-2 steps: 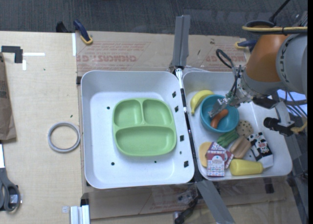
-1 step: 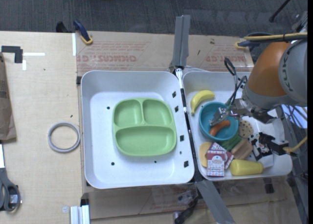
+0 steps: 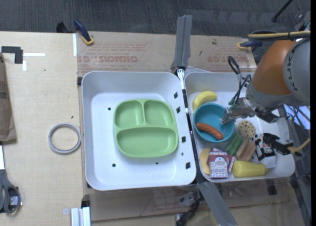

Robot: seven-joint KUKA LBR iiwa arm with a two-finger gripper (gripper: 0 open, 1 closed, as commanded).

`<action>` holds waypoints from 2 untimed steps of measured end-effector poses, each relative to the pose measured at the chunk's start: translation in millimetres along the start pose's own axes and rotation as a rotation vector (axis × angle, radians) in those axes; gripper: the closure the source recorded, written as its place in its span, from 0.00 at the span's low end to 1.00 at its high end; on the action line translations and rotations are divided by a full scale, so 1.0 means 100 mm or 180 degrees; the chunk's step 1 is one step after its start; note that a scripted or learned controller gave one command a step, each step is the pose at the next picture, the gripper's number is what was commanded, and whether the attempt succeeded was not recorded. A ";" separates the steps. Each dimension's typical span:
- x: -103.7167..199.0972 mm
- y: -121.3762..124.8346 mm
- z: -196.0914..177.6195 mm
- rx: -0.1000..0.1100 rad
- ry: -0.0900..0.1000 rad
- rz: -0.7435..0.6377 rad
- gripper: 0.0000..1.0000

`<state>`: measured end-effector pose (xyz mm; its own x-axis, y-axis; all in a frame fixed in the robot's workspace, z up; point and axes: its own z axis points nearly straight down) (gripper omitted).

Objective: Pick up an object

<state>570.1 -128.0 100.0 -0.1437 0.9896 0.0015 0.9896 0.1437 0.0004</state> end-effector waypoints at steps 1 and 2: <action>0.00 0.00 0.01 0.0003 -0.0002 0.0001 0.00; 0.17 -0.63 0.09 0.0002 -0.0004 -0.0483 0.00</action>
